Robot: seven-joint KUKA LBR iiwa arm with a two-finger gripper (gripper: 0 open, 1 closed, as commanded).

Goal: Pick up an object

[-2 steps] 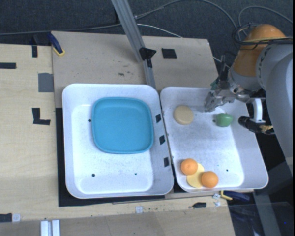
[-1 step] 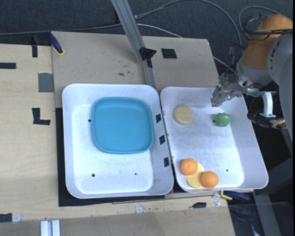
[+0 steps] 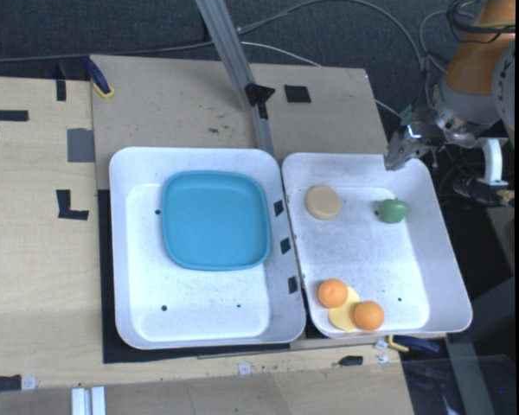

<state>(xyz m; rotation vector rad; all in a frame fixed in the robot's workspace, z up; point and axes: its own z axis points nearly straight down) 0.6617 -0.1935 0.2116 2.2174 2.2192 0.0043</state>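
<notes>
In the camera view, two shallow white plastic bins are seen side by side on the pale wooden worktop (image 3: 35,232). The left bin (image 3: 138,318) holds a square light-blue plastic plate (image 3: 215,220), laid flat toward its far side. In the right bin (image 3: 415,258), a round beige disc (image 3: 323,202) and a small green rounded object (image 3: 392,210) are placed near the far edge, well apart. Two orange balls (image 3: 332,293) (image 3: 368,315) are found at the near edge, resting on a flat yellow piece (image 3: 343,313). The pincer (image 3: 401,154) is held over the right bin's far right corner, above the green object; whether it is apart or together cannot be told.
</notes>
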